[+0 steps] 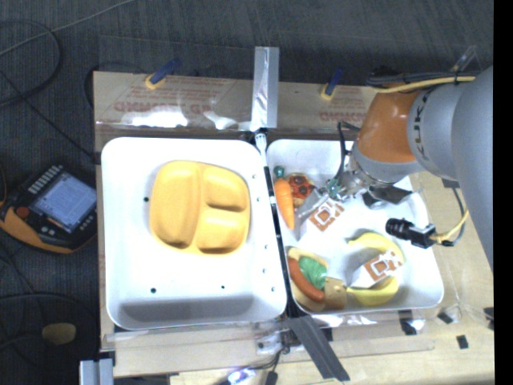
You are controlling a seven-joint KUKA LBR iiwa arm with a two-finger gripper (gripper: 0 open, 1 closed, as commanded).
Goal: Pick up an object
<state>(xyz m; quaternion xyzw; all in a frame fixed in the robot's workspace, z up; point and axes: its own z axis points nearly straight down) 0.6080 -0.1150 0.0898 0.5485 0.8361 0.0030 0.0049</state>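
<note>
Camera view | glossy lobed yellow tray (199, 207) | curved banana (377, 283) | tapered carrot (284, 200)

Even overhead light, soft shadows; white bins (112, 239) glare slightly (mild blur throughout).

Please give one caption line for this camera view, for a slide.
KUKA arm's gripper lowered into the right bin among toy food; yellow tray in the left bin.

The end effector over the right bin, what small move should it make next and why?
Probably a short, straight descent. The end effector sits low in the right white bin, just above the small flat packet with the orange-and-white square label, beside the orange carrot. Nothing shows between its tips, so it likely needs to settle onto the packet before closing.
</note>
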